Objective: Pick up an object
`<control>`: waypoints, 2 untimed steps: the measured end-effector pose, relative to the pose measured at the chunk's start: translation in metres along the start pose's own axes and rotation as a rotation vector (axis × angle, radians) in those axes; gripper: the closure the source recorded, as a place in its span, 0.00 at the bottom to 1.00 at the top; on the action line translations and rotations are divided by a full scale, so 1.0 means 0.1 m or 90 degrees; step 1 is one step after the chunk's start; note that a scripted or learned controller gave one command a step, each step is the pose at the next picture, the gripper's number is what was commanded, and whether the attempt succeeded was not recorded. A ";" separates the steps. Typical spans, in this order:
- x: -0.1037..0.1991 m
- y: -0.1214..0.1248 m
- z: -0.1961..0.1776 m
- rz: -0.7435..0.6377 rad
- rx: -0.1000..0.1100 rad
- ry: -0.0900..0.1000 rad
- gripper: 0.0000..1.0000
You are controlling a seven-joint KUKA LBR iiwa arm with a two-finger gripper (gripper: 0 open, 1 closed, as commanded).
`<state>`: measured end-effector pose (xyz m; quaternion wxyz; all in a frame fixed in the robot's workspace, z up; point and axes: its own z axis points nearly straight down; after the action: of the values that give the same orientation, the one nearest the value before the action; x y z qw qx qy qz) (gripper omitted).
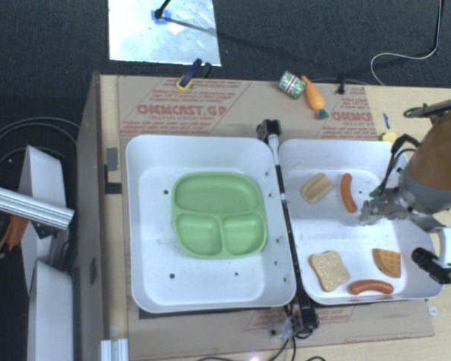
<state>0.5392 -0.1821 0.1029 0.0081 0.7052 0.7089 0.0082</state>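
Camera view: arm over right bin [406, 295], 5 food pcs in it.
Left bin [146, 201] holds 1 green 3-compartment plate [219, 214]. Right bin: 2 sausages, 1 bread roll [316, 188], 1 toast slice [330, 270], 1 waffle pc [387, 262]. Upper sausage [348, 192] lies long axis far-to-near; lower sausage [370, 286] runs along near rim. Arm enters from right edge, gripper [376, 206] low just beside upper sausage; fingers' state: can't tell. Carrot [314, 96] + small can [292, 84] on worktop's far edge.
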 end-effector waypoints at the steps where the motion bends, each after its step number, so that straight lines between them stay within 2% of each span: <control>1: 0.00 0.00 0.00 0.000 0.000 0.000 0.00; 2: 0.10 0.59 0.04 0.001 0.012 0.000 0.00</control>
<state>0.5978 -0.1720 0.1005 0.0013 0.7056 0.7086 0.0011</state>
